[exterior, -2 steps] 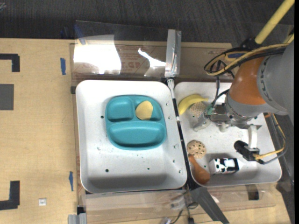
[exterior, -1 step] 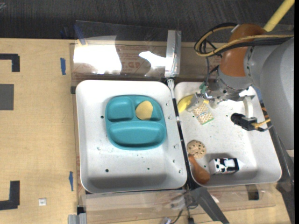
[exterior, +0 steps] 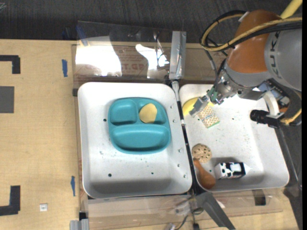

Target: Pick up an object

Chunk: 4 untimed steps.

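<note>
A grey KUKA arm (exterior: 283,47), part of its maker's name legible in dark letters on the housing beside the orange band, reaches into the right bin (exterior: 268,176) on the bench. Its gripper (exterior: 211,97) sits low at that bin's far left corner; whether it is open, closed or gripping cannot be told from this angle. Just beside the gripper, toward the bin's left wall, lies a yellow object (exterior: 190,105), and touching or nearly touching the tool's near side is a small speckled tan piece (exterior: 209,116), tilted on the bin floor. Nearer the bin's front edge rest a round cookie-like toy (exterior: 202,152), an orange-brown piece (exterior: 206,175) against the left wall, and a black-and-white cow-like toy (exterior: 231,169) just beside it. Left of the right bin, the second white bin (exterior: 96,166) bears a teal divided plate (exterior: 139,124), with a pale yellow potato-like toy (exterior: 148,112) in its upper right compartment. Yellow and black cables (exterior: 225,25) loop above the arm.
</note>
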### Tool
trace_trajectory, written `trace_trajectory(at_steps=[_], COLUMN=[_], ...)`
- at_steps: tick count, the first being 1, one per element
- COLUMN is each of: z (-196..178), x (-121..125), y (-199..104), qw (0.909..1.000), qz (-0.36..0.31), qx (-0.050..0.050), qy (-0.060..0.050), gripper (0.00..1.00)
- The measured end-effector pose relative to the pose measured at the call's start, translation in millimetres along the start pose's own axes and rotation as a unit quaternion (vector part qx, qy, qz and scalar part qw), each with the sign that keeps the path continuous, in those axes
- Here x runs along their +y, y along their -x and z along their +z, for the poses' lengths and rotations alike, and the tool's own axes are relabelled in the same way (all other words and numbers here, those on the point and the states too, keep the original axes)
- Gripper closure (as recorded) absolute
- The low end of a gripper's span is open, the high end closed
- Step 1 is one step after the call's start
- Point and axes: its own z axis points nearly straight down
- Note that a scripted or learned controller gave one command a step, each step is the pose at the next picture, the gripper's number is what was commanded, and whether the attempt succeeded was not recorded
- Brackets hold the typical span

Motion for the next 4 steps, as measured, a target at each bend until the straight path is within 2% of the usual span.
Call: trace_trajectory(at_steps=[1, 2, 3, 4], z=[3, 99, 101, 89], x=[-51, -39, -34, -31], y=[-13, 54, 74, 75], qw=[0.9999, 0.9998, 0.9934, 0.9935], qz=[-0.012, 0.020, -0.114, -0.114], qx=[0.001, -0.002, -0.002, -0.004], qy=[-0.003, 0.002, 0.000, 0.004], gripper=[0.00, 0.00, 0.00, 1.00])
